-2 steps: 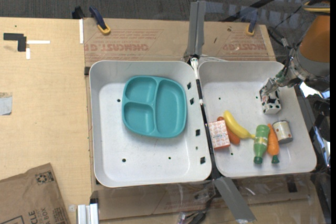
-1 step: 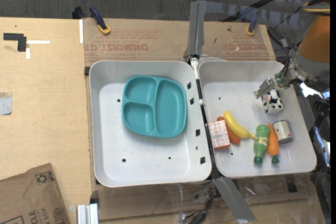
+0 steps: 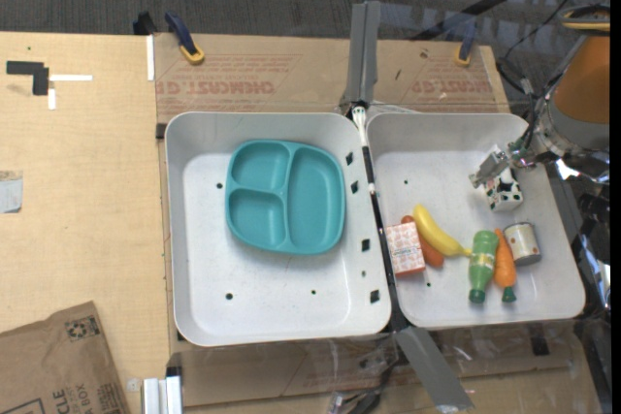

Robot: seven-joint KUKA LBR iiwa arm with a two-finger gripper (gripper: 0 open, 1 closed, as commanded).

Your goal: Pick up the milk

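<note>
The brown cardboard piece (image 3: 58, 359) with black print lies at the lower left corner, far to the left of the claw and well below it. The counter (image 3: 78, 189) spreads across the left of the view, all of it left of the claw. The left bin (image 3: 184, 305) sits well to the claw's left, and in it the teal divided plate (image 3: 286, 197) lies flat, left of the claw and a little lower. The right bin (image 3: 568, 301) lies under the claw.

The grey arm with its orange band (image 3: 587, 92) comes in from the right, just above and right of the claw. The claw (image 3: 497, 170) hangs in the upper right part of the right bin; whether its fingers stand apart or together I cannot tell.

The milk (image 3: 505, 196), a small white carton with black patches, sits just below the claw, close to its tip; whether the two touch is not clear.

Lower and to the left of the claw lie the yellow banana (image 3: 436, 230) and the red and white box (image 3: 405, 249) against the bin's left wall. Below the claw lie the green bottle (image 3: 481, 267), the orange carrot (image 3: 506, 265) beside it, and the small metal can (image 3: 522, 242) just right of the carrot.
</note>
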